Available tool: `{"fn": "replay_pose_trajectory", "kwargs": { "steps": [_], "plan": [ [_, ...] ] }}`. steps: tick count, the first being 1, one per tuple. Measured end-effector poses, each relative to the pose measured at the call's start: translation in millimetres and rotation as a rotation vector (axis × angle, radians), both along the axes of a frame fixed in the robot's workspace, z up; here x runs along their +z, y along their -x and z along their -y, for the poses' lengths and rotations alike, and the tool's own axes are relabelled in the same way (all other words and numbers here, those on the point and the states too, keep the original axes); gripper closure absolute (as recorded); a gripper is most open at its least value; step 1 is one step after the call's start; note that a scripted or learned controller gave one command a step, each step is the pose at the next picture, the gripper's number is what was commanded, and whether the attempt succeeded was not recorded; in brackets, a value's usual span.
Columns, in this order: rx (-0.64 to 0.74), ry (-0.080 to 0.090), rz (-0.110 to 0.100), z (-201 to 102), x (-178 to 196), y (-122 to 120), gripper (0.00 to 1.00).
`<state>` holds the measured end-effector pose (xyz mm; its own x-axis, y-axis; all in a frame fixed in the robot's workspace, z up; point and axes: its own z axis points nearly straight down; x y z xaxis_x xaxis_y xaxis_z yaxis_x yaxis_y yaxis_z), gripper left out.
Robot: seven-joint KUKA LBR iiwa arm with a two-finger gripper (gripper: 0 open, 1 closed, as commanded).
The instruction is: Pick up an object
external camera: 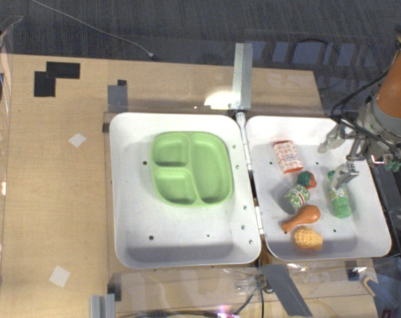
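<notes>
Bins sit side by side on the bench: the left bin carries a green divided tray ringed by bare white floor, while the right bin holds the small items. Reaching in from the right, the arm hangs its gripper above the right bin's far-right part, fingers spread apart and holding nothing, directly over a green bottle. Left of the bottle lie a red-and-white carton, a toy drumstick, a yellow corn-like piece, a green can and a small red-and-green piece, with open floor along the near rim.

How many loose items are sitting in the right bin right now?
5: red-and-white carton at the back, small green-and-red piece, green can, drumstick, yellow corn at the front. Another green item sits under the gripper, making 6.
</notes>
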<state>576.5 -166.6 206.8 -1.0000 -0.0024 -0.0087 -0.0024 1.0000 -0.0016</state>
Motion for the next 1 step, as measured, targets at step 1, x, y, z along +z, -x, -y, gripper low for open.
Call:
{"fn": "replay_pose_trajectory", "kwargs": {
  "steps": [1],
  "plan": [
    [-0.022,0.002,0.003,34.7,-114.2,36.1,0.00]
  ]
}}
